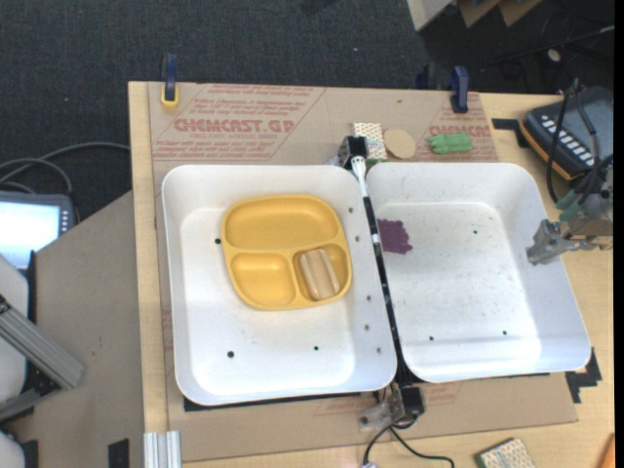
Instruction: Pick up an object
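A yellow divided plate (283,250) lies in the left bin (195,330), toward its back. A tan, bread-like piece (316,271) rests in the plate's front right compartment. A small purple object (393,235) sits on the floor of the right bin (487,359), close to its left wall. My gripper (544,246) is at the right bin's right rim, low and grey, far to the right of the purple object. Nothing can be seen held in it.
Behind the bins on the brown board lie a tan disc (399,143), a green object (450,144) and a small patterned tile (368,132). Blue clamps (458,87) grip the board's back edge. A dark device with cables (570,136) sits at the far right.
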Controlling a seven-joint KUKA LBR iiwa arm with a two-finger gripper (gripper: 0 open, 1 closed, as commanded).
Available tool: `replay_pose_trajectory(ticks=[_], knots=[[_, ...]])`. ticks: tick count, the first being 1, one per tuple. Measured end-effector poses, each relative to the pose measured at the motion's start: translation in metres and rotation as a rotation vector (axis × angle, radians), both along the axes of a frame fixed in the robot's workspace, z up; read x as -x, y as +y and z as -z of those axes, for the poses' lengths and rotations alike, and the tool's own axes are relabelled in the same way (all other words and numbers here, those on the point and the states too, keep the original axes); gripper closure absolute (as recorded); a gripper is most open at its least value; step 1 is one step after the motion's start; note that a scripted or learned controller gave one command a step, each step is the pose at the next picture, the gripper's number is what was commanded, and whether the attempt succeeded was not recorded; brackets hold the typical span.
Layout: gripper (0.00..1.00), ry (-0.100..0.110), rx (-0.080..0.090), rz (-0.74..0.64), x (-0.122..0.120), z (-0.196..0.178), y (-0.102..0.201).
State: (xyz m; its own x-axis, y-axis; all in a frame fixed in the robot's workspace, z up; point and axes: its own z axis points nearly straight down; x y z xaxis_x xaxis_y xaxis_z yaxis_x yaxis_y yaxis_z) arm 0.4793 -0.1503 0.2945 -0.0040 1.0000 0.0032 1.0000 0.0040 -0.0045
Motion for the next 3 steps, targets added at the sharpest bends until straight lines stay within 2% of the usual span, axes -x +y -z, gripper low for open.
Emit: replay_pose_trajectory(ticks=[1,2,3], knots=[[1.0,-0.001,0.001,-0.001,0.0,0.014,0.06],[1.0,-0.01,0.008,0.01,-0.002,-0.004,-0.011],[1.0,-0.001,0.001,0.0,0.0,0.002,0.049]])
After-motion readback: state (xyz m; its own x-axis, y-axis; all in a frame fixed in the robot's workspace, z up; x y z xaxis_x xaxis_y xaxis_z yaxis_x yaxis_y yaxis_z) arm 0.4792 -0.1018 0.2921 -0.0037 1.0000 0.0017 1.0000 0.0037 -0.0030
